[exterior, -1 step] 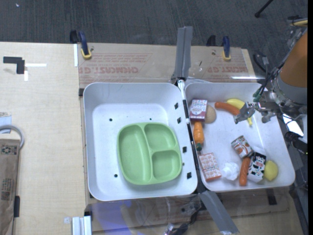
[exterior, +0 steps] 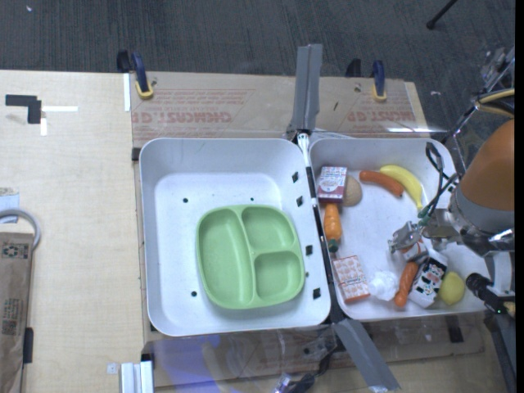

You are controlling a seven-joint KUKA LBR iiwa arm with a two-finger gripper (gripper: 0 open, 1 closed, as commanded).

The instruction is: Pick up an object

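The right bin (exterior: 372, 142) holds several small items. A yellow banana (exterior: 407, 180) and a red-orange sausage-like piece (exterior: 382, 182) lie at its back. A maroon box (exterior: 332, 182) and an orange carrot (exterior: 332, 222) rest along the left wall. At the front lie a pink packet (exterior: 350, 277), a second orange carrot (exterior: 406, 283), a black-and-white carton (exterior: 428, 280) and a yellow lemon (exterior: 451, 288). My gripper (exterior: 408, 241) hangs low in the right part of this bin, just above the second carrot and the carton. The arm's orange band (exterior: 494, 169) rises behind it.
The left bin (exterior: 164, 219) bears a green divided plate (exterior: 250, 255). A grey divider post (exterior: 308, 88) stands between the bins at the back. Blue-and-yellow clamps (exterior: 141, 79) hold a cardboard sheet behind the bins. A brown paper bag (exterior: 15, 297) lies at far left.
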